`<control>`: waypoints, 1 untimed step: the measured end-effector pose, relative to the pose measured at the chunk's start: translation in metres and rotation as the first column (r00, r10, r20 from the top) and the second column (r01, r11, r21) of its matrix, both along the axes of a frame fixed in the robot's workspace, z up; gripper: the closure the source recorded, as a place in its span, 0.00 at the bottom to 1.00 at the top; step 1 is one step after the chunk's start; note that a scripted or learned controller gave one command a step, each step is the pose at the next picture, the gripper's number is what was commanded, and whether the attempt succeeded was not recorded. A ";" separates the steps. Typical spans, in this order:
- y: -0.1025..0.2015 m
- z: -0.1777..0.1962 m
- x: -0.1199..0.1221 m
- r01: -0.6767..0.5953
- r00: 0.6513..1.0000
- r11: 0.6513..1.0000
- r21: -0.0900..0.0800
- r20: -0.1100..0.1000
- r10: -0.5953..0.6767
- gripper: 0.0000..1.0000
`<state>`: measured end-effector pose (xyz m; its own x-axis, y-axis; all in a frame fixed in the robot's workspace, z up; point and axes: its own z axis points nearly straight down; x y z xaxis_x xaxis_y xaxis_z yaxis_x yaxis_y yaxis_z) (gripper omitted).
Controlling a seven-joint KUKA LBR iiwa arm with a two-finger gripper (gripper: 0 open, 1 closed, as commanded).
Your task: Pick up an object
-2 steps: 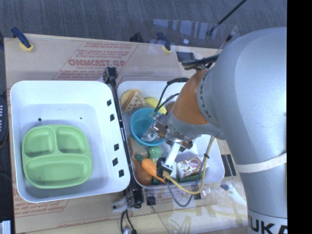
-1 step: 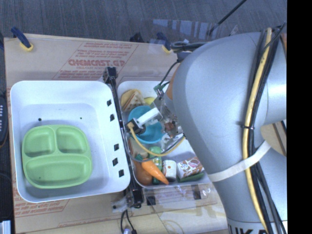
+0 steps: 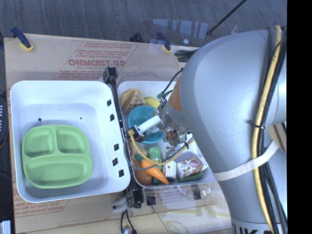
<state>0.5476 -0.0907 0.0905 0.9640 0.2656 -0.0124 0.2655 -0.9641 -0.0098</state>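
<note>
Carrot (image 3: pixel 148 171) lies across the right bin (image 3: pixel 127 89), tip toward lower right; gripper (image 3: pixel 168 133) finger state cannot be told.

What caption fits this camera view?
KUKA arm's gripper reaches into the cluttered right bin; a green tray sits in the left.
</note>
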 end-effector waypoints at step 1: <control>-0.011 0.000 0.069 -0.059 0.998 0.998 0.000 0.001 0.059 0.00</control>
